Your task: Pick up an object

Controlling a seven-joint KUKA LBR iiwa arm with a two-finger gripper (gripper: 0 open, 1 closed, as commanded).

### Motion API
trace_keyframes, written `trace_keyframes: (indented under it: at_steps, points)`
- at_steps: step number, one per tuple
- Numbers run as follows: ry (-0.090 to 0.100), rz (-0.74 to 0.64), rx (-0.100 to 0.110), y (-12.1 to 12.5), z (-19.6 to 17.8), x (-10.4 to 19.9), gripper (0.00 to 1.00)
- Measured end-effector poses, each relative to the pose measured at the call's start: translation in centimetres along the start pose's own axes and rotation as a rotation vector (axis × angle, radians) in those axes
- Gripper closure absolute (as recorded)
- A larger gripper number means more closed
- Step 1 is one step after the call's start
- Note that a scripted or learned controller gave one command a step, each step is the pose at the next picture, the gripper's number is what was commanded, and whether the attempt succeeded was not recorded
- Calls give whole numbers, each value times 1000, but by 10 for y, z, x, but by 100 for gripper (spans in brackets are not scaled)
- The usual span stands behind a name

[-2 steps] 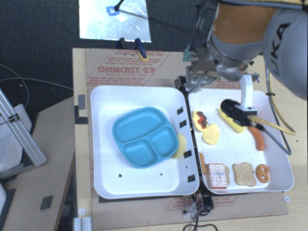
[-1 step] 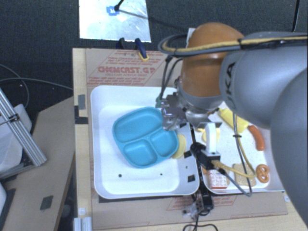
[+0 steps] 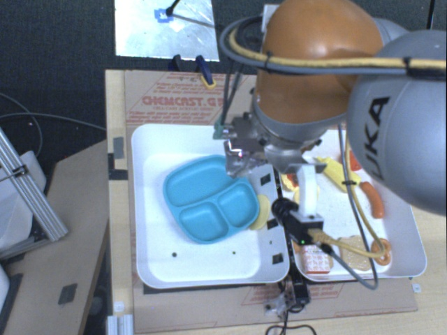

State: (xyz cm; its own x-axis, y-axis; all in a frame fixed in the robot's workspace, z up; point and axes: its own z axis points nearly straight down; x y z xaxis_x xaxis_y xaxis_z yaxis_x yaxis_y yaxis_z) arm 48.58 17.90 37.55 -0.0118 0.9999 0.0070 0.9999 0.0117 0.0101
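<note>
Pincer (image 3: 237,160) at frame centre, over the blue tray's (image 3: 209,199) upper right corner; its grip I can't tell.

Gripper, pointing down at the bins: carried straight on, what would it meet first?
Probably the blue divided plate, near its upper right rim, below the gripper. Depth is unclear from this slanted view.

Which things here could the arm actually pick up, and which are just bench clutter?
Candidates for picking:
blue divided plate in the left bin
yellow piece beside it
orange sausage-like item in the right bin
yellow item

Just lying about:
cardboard sheet
shiny square
aluminium frame
</note>
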Motion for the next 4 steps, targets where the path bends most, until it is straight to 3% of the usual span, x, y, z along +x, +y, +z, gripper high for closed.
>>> trace_keyframes:
  at_steps: [3, 4]
  points:
    - [-5, -14, 4, 3, -26, -3, 100]
    - [-10, 10, 18, 25, 92, 18, 100]
